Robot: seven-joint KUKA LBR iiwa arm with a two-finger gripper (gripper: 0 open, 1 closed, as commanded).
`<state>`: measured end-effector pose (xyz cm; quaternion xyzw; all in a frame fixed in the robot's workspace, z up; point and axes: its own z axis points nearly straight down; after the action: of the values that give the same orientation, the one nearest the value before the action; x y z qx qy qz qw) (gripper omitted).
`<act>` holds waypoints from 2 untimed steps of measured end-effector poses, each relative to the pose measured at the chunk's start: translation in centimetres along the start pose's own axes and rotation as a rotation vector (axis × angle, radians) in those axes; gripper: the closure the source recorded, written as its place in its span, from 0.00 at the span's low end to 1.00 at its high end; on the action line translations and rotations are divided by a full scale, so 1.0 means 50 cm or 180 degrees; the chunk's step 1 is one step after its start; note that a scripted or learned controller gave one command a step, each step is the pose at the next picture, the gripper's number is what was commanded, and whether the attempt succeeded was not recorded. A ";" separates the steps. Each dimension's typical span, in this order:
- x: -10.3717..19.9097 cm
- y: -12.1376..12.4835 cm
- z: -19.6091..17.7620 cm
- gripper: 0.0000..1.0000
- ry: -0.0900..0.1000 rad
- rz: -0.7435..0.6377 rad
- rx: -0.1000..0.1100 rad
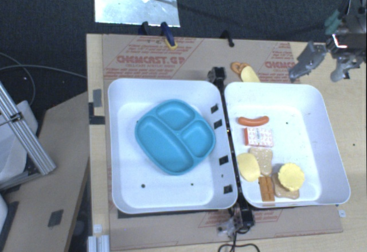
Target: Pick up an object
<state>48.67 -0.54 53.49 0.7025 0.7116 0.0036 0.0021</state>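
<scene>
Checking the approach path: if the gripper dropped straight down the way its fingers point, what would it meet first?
Probably the right bin's far rim or the bare bench beside it, not the food; the gripper hangs above that corner, though depth is unclear.

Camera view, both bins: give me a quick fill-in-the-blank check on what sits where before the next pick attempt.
1. The blue divided plate lies in the ____ bin.
2. The toy sausage lies in the ____ bin.
3. The gripper hangs outside the bins, past the right bin's ____ corner.
4. The plate has ____ compartments.

Missing words: left; right; far right; three
</scene>
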 end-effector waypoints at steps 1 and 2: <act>-0.010 0.001 -0.019 1.00 -0.0006 0.0019 -0.0003; 0.132 0.001 0.051 1.00 -0.0002 0.0005 0.0027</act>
<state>48.64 6.04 50.95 0.7031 0.7111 0.0003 -0.0006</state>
